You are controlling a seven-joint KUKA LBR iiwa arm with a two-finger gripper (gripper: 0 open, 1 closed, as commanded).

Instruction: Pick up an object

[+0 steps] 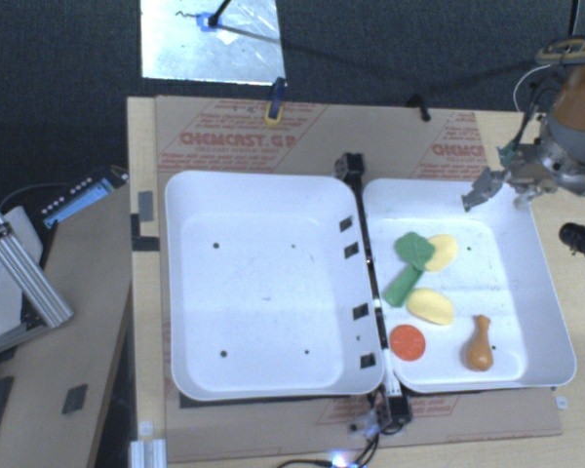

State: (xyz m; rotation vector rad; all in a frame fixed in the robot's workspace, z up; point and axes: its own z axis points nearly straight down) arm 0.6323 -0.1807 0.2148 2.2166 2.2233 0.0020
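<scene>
five small things sit together in the right bin [541, 291], and none lie in the left bin [190, 203] that i can see from where i stand. going left to right across them: a green piece [410, 264] lies slanted, its broad head up near the middle of the bin and its stem running down and leftward toward the divider between the bins. below its lower end sits a red disc [407, 342], near the front wall. just right of the green head is a pale yellow lump [442, 252], touching or nearly touching it; a second yellow lump [430, 306] rests lower, just beside the stem. furthest right is an orange-brown drumstick shape [479, 343], standing roughly upright in the view, thin end up.

the gripper [497, 185] hangs over the back edge of the right bin, up and to the right of the whole cluster. its fingers look spread apart with nothing between them.

so everything lies forward and leftward from the gripper. the upper yellow lump looks nearest to it, i'd judge, with the green head next; the drumstick sits well apart toward the front. to take the green piece, the fingers would likely need to close across its slanted stem.
</scene>
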